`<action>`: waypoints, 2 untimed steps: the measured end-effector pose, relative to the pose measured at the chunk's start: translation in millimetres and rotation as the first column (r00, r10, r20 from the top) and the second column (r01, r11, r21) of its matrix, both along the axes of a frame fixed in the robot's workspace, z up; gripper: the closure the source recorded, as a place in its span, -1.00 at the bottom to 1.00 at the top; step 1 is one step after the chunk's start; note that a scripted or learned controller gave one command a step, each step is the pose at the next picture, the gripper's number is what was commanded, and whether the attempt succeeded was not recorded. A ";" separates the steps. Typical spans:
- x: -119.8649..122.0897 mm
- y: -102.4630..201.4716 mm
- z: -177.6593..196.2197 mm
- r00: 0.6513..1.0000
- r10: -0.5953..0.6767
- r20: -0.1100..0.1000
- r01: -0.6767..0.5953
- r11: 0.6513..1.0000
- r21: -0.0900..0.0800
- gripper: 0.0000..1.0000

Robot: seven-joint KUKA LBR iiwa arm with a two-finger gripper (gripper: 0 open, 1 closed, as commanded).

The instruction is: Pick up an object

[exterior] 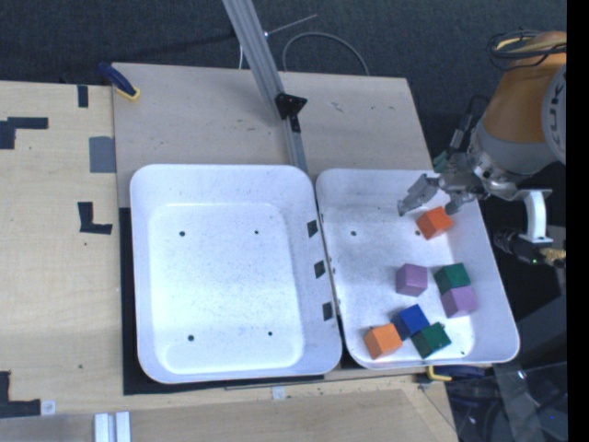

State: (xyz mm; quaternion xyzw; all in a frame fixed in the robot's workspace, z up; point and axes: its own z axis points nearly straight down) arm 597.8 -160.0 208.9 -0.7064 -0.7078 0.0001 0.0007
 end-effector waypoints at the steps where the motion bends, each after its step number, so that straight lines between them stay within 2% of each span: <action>1: -61.9 3.7 108.6 1.000 -0.002 0.008 0.002 1.000 -0.003 -1.00; 2: -61.9 4.2 103.6 1.000 -0.002 0.000 0.002 1.000 -0.002 -1.00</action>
